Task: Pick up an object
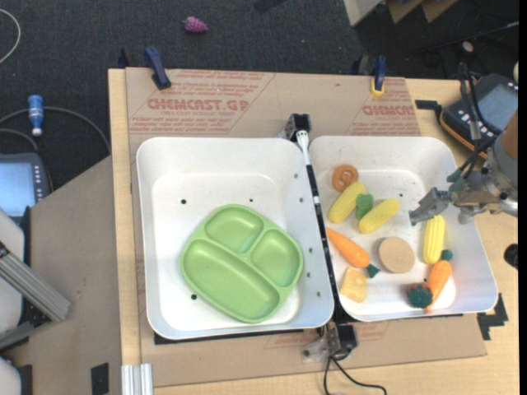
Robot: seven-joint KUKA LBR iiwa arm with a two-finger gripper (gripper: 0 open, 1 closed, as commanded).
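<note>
2 white bins are sitting on the table (pixel 247 97); its board is reading "CHEMCAST" twice. Left bin (pixel 156 220) is holding 1 green divided plate (pixel 240 262). Right bin (pixel 469 290) is holding 3 corn cobs (pixel 433 238), 2 carrots (pixel 347 248), 1 pretzel (pixel 345 176), 1 round cracker (pixel 396 254), 1 cheese wedge (pixel 355 285). Jaws (pixel 430 206) are hovering at the bin's 3 o'clock, just above 1 cob; can't tell how open, nothing visibly held.

Bench (pixel 247 97), brown printed board top; two white bins side by side: left bin (pixel 156 220), right bin (pixel 473 245).
</note>
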